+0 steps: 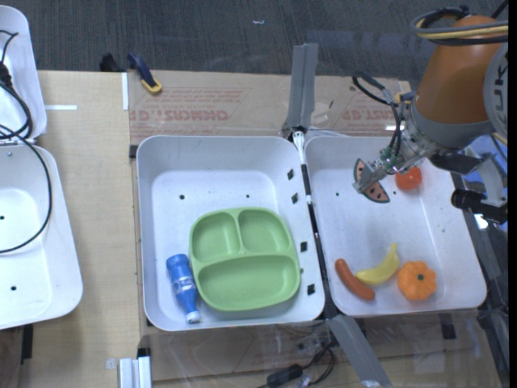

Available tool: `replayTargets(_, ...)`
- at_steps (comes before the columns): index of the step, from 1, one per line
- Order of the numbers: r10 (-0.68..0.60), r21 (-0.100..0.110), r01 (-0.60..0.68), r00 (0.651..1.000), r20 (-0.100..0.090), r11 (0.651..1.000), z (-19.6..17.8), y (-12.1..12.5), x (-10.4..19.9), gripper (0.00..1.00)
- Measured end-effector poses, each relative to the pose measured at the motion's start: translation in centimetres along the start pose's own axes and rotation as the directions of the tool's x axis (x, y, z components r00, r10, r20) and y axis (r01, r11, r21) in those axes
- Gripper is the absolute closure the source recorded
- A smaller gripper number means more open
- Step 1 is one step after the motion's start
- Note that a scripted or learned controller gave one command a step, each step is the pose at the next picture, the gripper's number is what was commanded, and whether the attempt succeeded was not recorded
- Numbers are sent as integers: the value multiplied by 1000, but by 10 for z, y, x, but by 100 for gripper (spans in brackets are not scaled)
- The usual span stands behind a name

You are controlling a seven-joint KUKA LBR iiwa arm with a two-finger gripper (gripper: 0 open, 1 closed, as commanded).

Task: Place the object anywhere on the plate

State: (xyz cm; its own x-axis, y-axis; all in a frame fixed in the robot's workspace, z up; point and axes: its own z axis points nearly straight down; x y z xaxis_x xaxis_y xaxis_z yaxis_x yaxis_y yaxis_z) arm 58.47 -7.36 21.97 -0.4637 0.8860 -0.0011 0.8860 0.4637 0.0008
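Note:
A green three-compartment plate (pixel 242 259) lies in the left bin (pixel 153 217). In the right bin (pixel 452 297), near its back, my gripper (pixel 370 176) is shut on a watermelon slice (pixel 376 193). The slice hangs tilted at the fingertips, red flesh with dark seeds and a green rind. The grey arm with its orange band reaches in from the upper right, well to the right of the plate.
A blue bottle (pixel 182 286) lies beside the plate's left edge. The right bin also holds a red tomato (pixel 409 178), a banana (pixel 380 270), a sausage (pixel 354 279) and a small orange pumpkin (pixel 416 280). A grey divider post (pixel 302 87) stands between the bins.

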Motion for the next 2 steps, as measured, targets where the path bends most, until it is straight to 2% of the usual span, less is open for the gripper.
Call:
replayTargets(1, 11, 3, -11, 1000, -1, 1000, -2, -32, 98, 100)
replayTargets(2, 27, 5, -27, 1000, -1, 1000, 0, 30, 177, 100)
